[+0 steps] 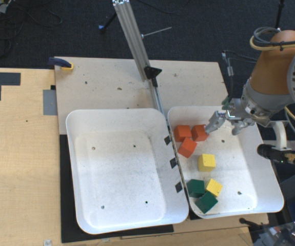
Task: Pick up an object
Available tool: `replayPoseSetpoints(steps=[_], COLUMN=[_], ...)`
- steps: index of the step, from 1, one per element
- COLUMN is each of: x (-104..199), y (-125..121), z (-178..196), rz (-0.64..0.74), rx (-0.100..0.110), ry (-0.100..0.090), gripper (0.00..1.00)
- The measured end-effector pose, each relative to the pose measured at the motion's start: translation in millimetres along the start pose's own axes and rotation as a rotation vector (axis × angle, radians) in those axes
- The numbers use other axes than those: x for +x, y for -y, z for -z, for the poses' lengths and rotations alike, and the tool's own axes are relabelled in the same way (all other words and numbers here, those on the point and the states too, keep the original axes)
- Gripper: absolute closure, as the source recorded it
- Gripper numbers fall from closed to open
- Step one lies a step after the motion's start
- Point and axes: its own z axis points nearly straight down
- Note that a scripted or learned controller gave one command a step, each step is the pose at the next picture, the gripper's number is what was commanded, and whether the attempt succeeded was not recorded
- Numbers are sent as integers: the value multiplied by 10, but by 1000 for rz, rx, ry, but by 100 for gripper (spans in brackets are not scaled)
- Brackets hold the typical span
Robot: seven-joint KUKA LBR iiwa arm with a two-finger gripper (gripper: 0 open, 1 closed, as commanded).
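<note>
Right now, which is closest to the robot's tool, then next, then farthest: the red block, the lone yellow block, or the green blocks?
Measured from the tool:
1. Red block, just left of it, at the bin's top.
2. Lone yellow block, mid-bin, below it.
3. Green blocks, at the bin's bottom edge, farthest.

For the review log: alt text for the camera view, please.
The gripper hovers open over the right bin, beside three orange blocks; two yellow blocks and two green blocks lie nearer the front. The left bin sits alongside.
</note>
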Motion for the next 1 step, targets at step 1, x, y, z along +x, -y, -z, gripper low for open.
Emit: replayPoseSetpoints(steps=[1], x=[-6], y=[-9], z=[28], rz=[-2], rx=[-5], ry=[1], gripper=[0])
